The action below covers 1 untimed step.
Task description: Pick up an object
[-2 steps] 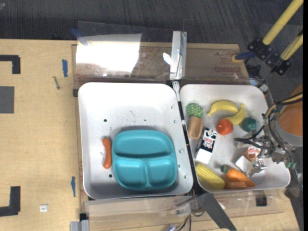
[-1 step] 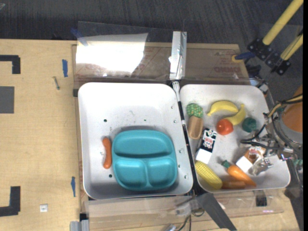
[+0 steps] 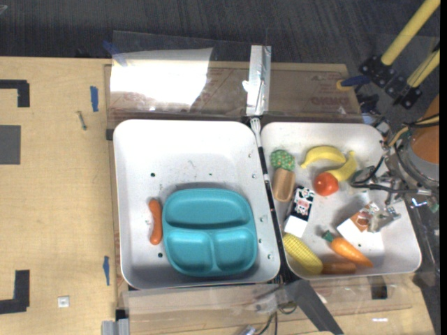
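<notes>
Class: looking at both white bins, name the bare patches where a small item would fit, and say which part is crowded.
Left bin: bare floor behind the teal tray, up to the back wall. The sausage fills the strip on the tray's left. Right bin: crowded by banana, tomato, corn, carrot and gripper.

Arm cut off by frame edge at 3 o'clock; just orange band + cables show. Gripper a blur of metal over the right bin, parts not separable. Small red/white item just beside it at 9 o'clock, too small to ID. Brown piece at 6 o'clock of the carrot, partly covered by it. Black/white packet: print unreadable. Yellow poles at 1 o'clock run out of frame. Clear sheet at 12 o'clock washed out by glare.
</notes>
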Tool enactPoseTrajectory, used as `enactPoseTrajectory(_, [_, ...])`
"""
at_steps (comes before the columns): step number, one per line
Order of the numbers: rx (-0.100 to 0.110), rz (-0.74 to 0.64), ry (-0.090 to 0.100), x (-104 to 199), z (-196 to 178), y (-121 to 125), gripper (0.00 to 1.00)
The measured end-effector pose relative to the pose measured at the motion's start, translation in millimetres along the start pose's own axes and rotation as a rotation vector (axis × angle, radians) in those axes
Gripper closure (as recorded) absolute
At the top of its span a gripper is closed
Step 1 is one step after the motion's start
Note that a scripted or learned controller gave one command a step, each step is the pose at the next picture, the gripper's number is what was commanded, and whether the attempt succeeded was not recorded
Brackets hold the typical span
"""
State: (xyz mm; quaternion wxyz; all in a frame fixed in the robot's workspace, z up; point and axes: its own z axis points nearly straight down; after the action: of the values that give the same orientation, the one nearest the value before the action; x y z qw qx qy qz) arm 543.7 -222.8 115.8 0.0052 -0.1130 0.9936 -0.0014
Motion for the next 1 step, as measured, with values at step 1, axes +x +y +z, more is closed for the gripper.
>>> enactPoseTrajectory(1, [-0.001, 0.189, -0.003, -72.4, 27.8, 57.9, 0.0])
